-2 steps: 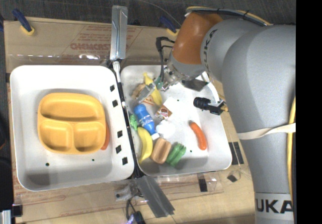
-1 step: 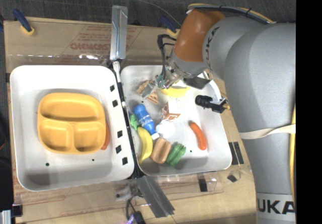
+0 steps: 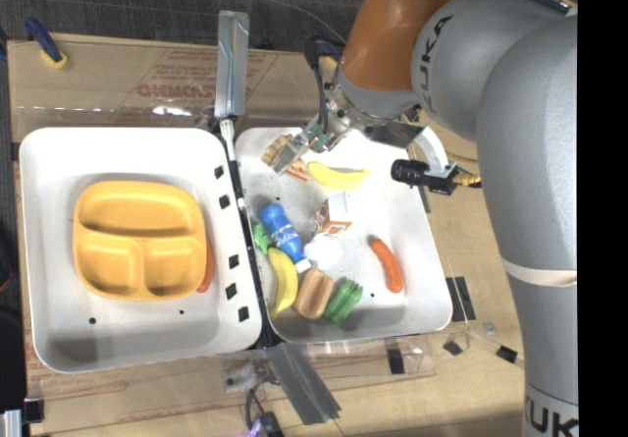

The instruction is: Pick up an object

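**End effector low over the right bin's far corner**

The end effector hangs at about 11 o'clock in the right bin, just beside a yellow banana-like piece (whether anything is gripped cannot be told). Toward 6 o'clock lie a blue bottle, a green piece and an orange sausage shape. The left bin holds a yellow divided tray.

Grey KUKA arm w/ orange band, black cable.
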Controlling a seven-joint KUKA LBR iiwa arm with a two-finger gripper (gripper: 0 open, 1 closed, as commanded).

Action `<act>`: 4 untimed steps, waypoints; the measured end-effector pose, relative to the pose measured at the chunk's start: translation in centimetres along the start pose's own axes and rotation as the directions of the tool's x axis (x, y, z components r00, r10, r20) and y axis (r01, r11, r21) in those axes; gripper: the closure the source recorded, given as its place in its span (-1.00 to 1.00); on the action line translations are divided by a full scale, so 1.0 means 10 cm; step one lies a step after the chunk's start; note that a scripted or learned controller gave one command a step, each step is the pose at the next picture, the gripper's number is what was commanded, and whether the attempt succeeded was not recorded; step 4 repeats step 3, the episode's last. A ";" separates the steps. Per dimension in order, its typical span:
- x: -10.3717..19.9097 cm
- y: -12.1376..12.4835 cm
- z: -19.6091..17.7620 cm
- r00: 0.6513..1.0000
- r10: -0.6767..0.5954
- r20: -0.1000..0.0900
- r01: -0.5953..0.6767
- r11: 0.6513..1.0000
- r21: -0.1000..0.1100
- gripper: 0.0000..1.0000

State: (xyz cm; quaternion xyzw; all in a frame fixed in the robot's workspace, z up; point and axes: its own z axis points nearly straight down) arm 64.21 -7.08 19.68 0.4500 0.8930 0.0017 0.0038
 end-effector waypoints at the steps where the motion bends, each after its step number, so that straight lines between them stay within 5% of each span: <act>1: -0.08 0.10 -0.21 0.879 0.476 -0.001 -0.476 0.879 0.008 1.00; 2: 0.04 0.22 -0.40 0.866 0.500 -0.001 -0.500 0.866 0.008 1.00; 3: 0.20 0.32 0.00 0.790 0.613 -0.001 -0.613 0.790 0.016 1.00; 4: 0.20 0.32 0.00 0.790 0.613 -0.001 -0.613 0.790 0.016 1.00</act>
